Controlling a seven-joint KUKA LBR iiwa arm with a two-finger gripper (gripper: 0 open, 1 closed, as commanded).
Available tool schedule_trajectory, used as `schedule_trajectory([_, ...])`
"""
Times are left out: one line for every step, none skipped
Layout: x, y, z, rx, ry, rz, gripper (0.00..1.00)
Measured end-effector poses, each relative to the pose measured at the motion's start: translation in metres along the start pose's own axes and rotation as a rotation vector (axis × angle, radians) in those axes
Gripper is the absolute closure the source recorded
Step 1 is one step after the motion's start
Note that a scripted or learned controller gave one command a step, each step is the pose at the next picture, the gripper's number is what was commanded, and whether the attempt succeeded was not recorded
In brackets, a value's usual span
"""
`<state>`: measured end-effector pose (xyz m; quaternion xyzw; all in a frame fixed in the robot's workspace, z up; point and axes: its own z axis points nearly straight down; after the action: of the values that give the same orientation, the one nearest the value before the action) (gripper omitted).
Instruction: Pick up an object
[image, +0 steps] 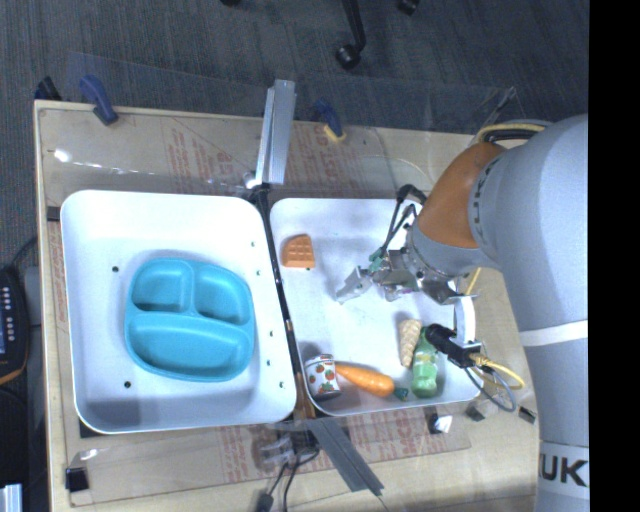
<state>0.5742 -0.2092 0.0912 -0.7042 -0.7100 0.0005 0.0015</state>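
Two shallow white bins (262, 215) sit on the table, and the gripper (352, 286), jaws spread and holding nothing over the right bin's bare middle, would do best dropping straight over one isolated item, perhaps the small orange waffle-textured block (297, 251) just far-left of the jaws

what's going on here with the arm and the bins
A grey arm reaches in over the right bin, its gripper hanging above bare floor with nothing seen between its fingers. A carrot, small cup, green bottle, cone and orange waffle piece lie around it. The left bin holds a blue divided plate.
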Motion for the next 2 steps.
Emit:
schedule_trajectory([-0.001,0.057,-0.001,-0.001,-0.001,-0.001,0.00])
schedule_trajectory([0.000,-0.012,0.000,0.001,0.000,0.000,0.00])
